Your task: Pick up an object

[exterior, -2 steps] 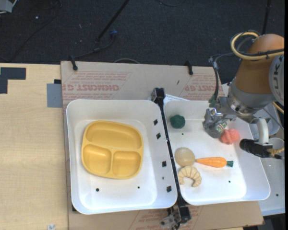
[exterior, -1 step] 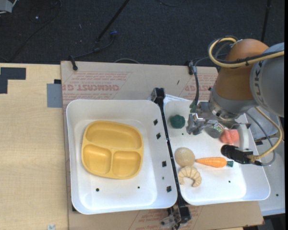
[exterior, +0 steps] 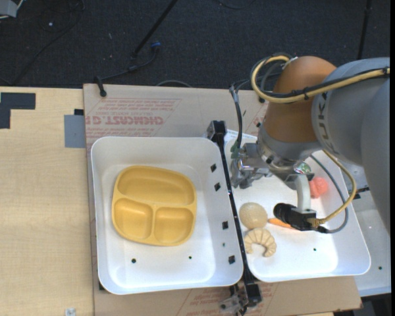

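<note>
The grey arm with its orange band reaches over the right bin [exterior: 342, 259]. Its gripper [exterior: 243, 172] hangs low at that bin's back left corner, close to the divider between the bins. A beige egg-shaped object [exterior: 253, 214] lies just in front of the gripper, apart from it. A pale croissant-shaped object [exterior: 261, 242] rests in front of the egg. A small orange piece [exterior: 279, 222] pokes out to the right of the egg. A pink object [exterior: 320, 187] lies farther right, partly behind the arm's bracket.
The left bin [exterior: 204, 268] holds a yellow divided plate [exterior: 155, 205]. Both bins sit on a cardboard sheet [exterior: 138, 110] on the wooden bench. The bins' adjoining walls [exterior: 228, 209] run right beside the gripper.
</note>
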### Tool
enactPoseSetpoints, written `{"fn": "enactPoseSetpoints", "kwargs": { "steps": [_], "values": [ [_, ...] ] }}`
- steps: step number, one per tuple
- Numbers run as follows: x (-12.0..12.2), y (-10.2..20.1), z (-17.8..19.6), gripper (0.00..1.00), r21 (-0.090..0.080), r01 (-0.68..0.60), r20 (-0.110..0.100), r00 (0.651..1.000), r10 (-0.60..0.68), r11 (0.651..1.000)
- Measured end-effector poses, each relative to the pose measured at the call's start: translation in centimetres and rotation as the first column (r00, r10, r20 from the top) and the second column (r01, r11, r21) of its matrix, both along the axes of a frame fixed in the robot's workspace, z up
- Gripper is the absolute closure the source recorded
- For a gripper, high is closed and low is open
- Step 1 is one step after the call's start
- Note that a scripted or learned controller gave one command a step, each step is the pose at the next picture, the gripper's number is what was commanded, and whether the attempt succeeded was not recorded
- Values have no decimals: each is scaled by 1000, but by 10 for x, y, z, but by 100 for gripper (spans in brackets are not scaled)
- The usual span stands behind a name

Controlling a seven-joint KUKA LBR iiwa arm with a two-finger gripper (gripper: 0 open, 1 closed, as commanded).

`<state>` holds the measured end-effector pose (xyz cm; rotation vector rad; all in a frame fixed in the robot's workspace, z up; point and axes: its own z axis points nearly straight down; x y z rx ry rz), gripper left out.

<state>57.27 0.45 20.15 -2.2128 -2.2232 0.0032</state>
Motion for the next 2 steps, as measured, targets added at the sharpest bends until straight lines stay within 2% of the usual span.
{"fn": "enactPoseSetpoints", "kwargs": {
  "steps": [2],
  "values": [
    [-3,97,-4,100,-2,1,1,1000,-1,1000]
  ]
}}
